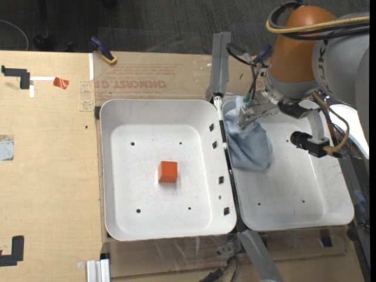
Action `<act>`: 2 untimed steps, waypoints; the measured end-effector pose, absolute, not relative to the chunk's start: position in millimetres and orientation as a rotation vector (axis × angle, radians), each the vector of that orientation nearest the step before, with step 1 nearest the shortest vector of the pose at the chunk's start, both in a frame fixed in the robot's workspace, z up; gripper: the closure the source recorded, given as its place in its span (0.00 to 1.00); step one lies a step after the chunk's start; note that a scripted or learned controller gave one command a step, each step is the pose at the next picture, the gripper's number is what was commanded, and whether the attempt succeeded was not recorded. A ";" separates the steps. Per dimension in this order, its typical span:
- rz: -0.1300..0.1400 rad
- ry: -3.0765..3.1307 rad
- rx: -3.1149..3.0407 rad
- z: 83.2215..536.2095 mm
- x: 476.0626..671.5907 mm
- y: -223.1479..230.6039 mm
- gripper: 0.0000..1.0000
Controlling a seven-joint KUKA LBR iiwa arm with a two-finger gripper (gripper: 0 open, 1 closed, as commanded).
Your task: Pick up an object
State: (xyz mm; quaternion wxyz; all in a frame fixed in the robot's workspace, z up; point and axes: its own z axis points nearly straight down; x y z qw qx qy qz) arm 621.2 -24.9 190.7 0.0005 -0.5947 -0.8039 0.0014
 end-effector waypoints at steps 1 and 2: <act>0.003 -2.618 -1.740 191.2 658.8 -60.4 1.00; 0.003 -2.617 -1.743 200.2 659.1 -61.9 1.00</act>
